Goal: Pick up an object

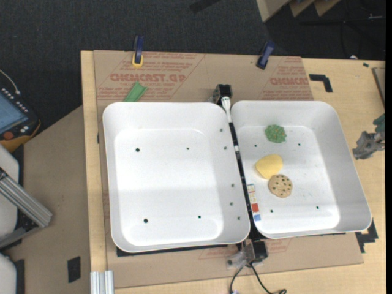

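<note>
Three small objects lie in the right bin (324,127): a green bumpy lump (275,133) towards the back, a yellow rounded piece (269,165) in the middle, and a round speckled cookie (280,185) just in front of it. The yellow piece and the cookie almost touch. My gripper (368,144) shows as a grey shape at the far right, beyond the right bin's outer rim and well away from all three objects. Nothing is seen in it.
The left bin (122,121) sits beside the right one, the two meeting at a dark central seam. Both rest on a cardboard sheet (184,72) held by a yellow-blue clamp (138,52) and a blue clamp (265,55). A green strip (134,92) lies on the cardboard.
</note>
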`<act>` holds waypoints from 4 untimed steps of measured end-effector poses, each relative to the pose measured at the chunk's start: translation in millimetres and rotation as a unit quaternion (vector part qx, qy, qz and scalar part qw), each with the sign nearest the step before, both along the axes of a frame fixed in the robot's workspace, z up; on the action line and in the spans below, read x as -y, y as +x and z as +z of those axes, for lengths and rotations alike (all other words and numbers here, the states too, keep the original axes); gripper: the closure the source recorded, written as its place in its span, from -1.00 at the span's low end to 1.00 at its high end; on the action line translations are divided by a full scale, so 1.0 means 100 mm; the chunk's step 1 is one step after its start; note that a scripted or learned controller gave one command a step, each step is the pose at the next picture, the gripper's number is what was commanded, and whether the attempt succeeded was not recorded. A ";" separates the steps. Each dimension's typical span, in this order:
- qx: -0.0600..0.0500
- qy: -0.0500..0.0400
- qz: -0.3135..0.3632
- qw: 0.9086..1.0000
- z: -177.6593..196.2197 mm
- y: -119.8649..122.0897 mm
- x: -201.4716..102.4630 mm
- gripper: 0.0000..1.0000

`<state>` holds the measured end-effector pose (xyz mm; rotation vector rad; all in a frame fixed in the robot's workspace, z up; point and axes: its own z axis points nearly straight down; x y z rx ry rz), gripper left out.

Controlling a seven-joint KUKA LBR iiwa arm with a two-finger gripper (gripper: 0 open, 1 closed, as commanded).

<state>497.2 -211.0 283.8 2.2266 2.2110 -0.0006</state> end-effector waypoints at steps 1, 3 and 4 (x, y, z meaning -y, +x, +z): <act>-0.003 0.004 0.008 1.000 -0.06 -0.18 -1.02 1.00; 0.000 0.003 0.010 1.000 0.26 -0.03 -2.66 1.00; 0.003 0.003 0.008 1.000 0.94 -0.01 -3.29 1.00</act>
